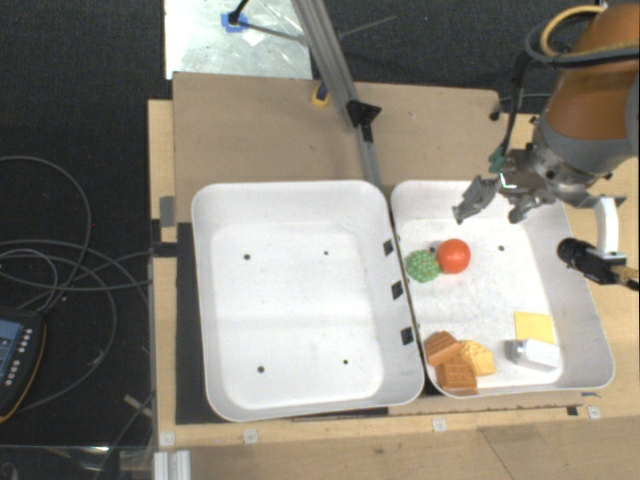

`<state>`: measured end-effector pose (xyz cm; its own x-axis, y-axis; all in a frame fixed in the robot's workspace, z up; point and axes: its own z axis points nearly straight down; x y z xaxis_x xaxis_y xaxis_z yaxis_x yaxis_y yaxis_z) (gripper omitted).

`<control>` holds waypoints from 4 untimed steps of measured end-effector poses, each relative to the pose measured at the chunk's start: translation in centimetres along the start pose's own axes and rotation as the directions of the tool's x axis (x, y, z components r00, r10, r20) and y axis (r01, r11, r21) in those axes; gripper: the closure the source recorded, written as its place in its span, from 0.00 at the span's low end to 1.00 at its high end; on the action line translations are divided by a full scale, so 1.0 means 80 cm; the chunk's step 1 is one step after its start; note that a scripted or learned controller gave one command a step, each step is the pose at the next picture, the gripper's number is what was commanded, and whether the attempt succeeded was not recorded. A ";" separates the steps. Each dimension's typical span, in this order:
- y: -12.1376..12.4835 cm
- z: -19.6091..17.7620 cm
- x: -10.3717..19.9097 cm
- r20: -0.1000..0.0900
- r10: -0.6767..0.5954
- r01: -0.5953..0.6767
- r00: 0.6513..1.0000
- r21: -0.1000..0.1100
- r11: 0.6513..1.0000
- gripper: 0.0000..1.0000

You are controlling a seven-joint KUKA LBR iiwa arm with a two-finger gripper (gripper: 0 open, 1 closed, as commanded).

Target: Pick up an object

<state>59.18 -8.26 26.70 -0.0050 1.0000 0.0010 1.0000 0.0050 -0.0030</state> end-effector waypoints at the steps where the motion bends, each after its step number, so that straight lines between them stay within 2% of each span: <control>1: 0.001 -0.003 0.000 0.000 0.002 -0.002 1.000 -0.005 1.000 0.00; 2: -0.007 0.070 0.007 0.000 0.004 -0.004 1.000 0.001 1.000 0.00; 4: -0.011 0.182 -0.001 0.001 0.004 -0.004 1.000 0.000 1.000 0.00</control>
<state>58.26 -8.36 12.18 -0.0012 1.0000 0.0004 1.0000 0.0012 -0.0025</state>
